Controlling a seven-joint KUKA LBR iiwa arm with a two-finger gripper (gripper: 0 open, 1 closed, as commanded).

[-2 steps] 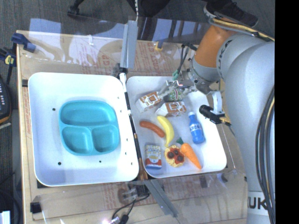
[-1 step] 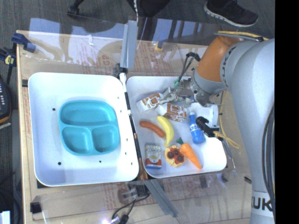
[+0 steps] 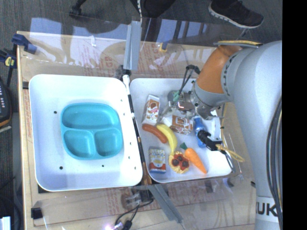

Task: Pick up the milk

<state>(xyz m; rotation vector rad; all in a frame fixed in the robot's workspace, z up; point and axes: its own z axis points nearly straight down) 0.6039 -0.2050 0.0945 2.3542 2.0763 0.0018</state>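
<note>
The milk (image 3: 152, 109) is a small white carton with red print, lying in the upper left part of the right bin (image 3: 139, 87). My gripper (image 3: 179, 104) hangs low over the bin's middle, to the right of the milk and a short gap away from it. It sits just above a brown and white carton (image 3: 182, 124). The grey arm with its orange band (image 3: 213, 75) comes in from the right and hides the bin's upper right part.
In the right bin also lie a sausage (image 3: 152, 130), a banana (image 3: 168, 136), a can (image 3: 157, 159), a fruit tart (image 3: 180, 162), a carrot (image 3: 196, 161) and a blue item (image 3: 199, 125). The left bin (image 3: 38, 87) holds a blue divided tray (image 3: 92, 130).
</note>
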